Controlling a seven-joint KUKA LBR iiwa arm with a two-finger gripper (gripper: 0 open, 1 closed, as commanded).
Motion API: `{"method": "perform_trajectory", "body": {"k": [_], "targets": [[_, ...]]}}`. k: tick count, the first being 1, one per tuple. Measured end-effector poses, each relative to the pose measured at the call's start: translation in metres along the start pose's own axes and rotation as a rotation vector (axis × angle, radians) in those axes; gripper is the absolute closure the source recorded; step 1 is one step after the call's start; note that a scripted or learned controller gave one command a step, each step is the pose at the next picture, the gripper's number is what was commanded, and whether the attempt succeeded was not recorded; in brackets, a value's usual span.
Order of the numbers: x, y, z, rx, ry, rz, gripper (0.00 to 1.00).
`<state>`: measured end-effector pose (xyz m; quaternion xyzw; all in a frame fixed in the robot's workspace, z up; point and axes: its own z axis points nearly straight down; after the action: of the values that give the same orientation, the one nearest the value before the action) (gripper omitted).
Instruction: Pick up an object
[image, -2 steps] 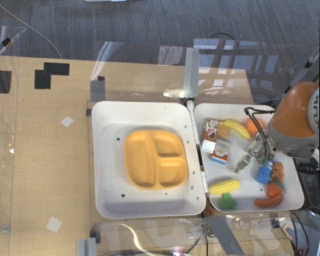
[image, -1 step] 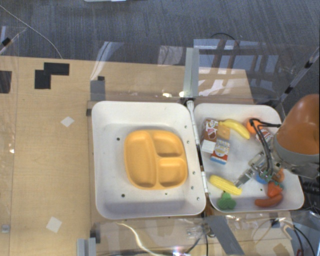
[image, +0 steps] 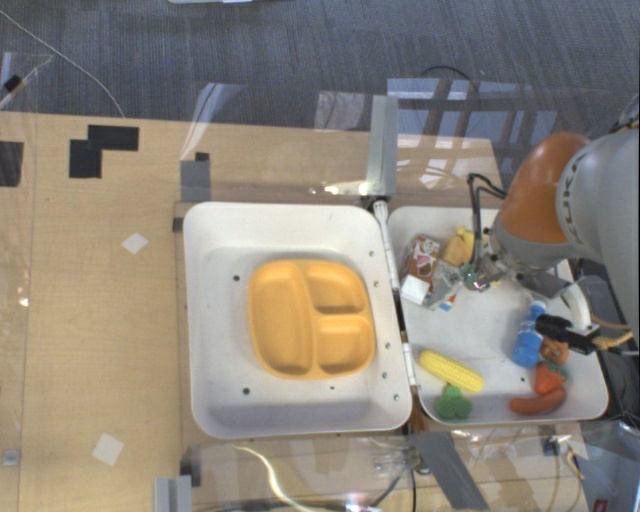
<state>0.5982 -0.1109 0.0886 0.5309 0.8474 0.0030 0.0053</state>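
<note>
Lower right of frame: corn cob (image: 451, 369), green toy (image: 455, 402), red sausage (image: 537, 402), blue toy (image: 527, 347) strewn in right bin (image: 500, 325), loose for picking. Upper part of same bin: gripper (image: 470, 276) low over cluster of small packet (image: 424, 257), yellow piece (image: 460, 246), white block (image: 413, 291). Likely target there. Grip state impossible to judge. Centre: yellow divided tray (image: 311, 318) in left bin (image: 220, 300), well apart.

A yellow divided tray (image: 308, 318) lies in the left bin (image: 215, 400); the claw (image: 476, 276) hangs over the right bin (image: 590, 400).
</note>
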Motion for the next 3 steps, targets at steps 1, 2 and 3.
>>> {"method": "perform_trajectory", "body": {"k": [1, 2, 3], "targets": [[-0.002, 0.003, -0.014, -0.009, -0.01, -0.008, 1.0], [-0.002, 0.003, -0.014, -0.008, -0.009, -0.009, 0.0], [-0.002, 0.006, -0.026, -0.014, -0.013, -0.018, 1.0]]}}
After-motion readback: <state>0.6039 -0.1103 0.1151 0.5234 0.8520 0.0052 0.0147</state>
